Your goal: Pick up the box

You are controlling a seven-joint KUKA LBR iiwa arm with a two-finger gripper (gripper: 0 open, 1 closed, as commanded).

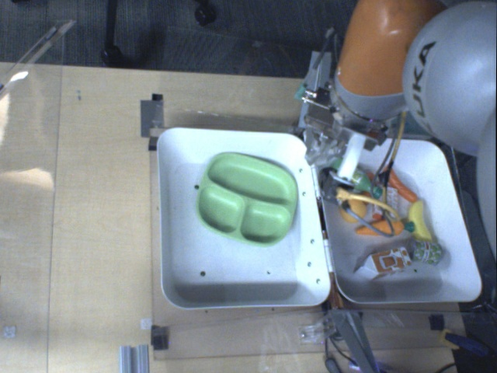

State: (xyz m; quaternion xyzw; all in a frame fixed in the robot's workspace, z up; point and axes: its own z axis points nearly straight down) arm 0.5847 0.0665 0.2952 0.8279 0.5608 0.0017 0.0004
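A small box point(390, 260) with orange and white print lies flat near the front of the right bin point(458, 278). The gripper point(335, 160) hangs under the orange band of the arm point(380, 37), low over the back left corner of the right bin, close to the wall between the two bins. A white slanted piece point(351, 155) shows right at the gripper, and I cannot make out what it is. The box lies well apart from the gripper, toward the front.
A yellow banana point(419, 220), orange carrot-like pieces point(380, 225) and a green item point(428, 251) crowd the middle of the right bin. The left bin point(178, 270) holds a green three-compartment tray point(248, 198). The arm's grey body covers the back right.
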